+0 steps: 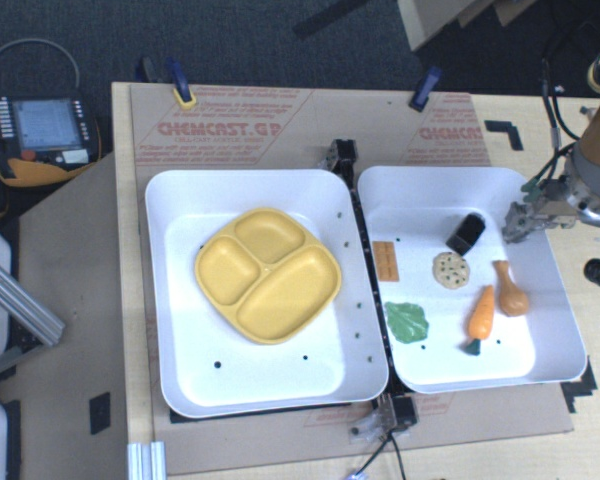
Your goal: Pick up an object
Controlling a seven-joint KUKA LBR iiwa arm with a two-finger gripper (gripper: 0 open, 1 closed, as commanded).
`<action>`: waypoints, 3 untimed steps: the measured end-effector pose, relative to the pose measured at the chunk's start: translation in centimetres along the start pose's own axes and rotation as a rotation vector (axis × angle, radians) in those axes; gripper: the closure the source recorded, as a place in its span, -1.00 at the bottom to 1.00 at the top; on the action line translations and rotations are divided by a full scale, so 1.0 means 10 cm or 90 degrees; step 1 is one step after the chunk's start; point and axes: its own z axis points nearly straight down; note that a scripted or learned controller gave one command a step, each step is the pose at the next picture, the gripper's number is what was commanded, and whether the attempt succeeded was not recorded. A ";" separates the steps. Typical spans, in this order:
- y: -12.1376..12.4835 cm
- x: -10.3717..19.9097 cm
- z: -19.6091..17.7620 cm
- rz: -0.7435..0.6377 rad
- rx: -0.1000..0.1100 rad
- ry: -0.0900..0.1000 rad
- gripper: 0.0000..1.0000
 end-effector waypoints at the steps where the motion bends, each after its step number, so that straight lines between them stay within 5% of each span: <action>1: -0.01 -0.04 -0.44 0.000 0.000 0.000 1.00; 2: 0.00 -0.04 -0.95 0.000 0.000 0.000 1.00; 3: 0.19 0.54 -0.96 -0.003 0.002 0.002 1.00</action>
